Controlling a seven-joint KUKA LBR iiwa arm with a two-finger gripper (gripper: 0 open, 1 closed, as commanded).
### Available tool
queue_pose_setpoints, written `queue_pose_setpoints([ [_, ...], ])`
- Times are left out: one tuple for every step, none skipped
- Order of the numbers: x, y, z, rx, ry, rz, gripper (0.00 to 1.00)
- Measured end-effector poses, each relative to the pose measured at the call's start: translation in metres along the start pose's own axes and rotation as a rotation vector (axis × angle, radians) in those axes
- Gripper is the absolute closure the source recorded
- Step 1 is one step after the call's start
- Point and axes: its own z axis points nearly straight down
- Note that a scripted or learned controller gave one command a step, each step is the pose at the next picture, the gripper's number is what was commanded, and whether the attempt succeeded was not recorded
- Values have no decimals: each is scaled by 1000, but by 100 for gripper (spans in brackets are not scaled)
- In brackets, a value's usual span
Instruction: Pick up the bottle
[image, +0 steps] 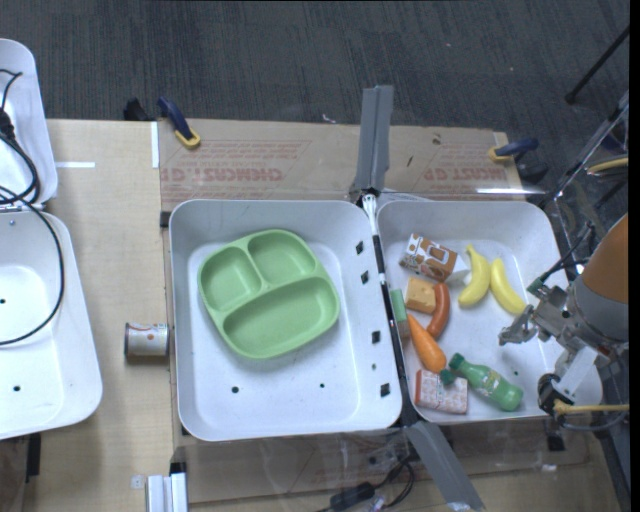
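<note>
The bottle (487, 384) is green with a dark green cap and lies on its side in the front part of the right bin (535, 225), cap pointing left. My gripper (522, 327) hangs at the bin's right side, up and to the right of the bottle and apart from it. Nothing shows in its grasp. The arm with its orange band (612, 268) enters from the right edge.
The right bin also holds two bananas (490, 281), a small carton (430, 259), a cheese wedge (421, 296), a sausage (439, 311), a carrot (427, 346) and a red packet (441, 392) touching the bottle's cap end. A green divided plate (268, 293) lies in the left bin. A small can (147, 340) lies on the bench.
</note>
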Motion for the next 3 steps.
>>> queue_pose_setpoints([
  [37, -32, 20, 2, -1, 180, 0],
  [56, -48, 19, 0, 0, 507, 0],
  [55, -48, 15, 6, -8, 503, 100],
])
